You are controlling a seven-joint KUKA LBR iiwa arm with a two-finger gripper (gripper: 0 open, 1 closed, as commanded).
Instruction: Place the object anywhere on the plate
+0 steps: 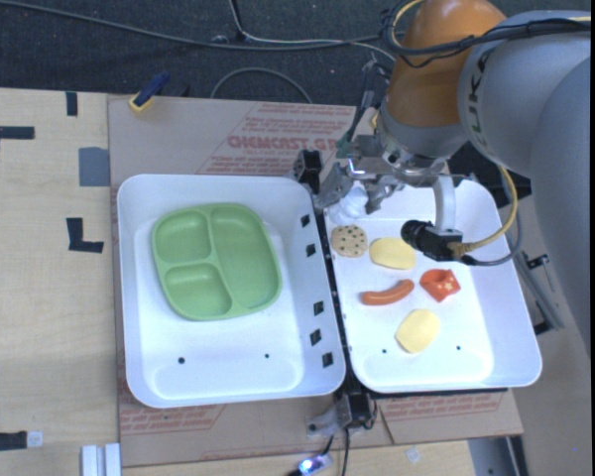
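Nearest the front edge of the shallow white right bin (516,365) lies a pale yellow toy lump (417,330), then a toy sausage (387,293), red pepper piece (439,284), yellow slice (393,254) and speckled cookie (349,240) just below the two-finger gripper (362,194), whose opening cannot be told. Well left, the green three-compartment plastic plate (216,261) sits with bare bin floor around it.
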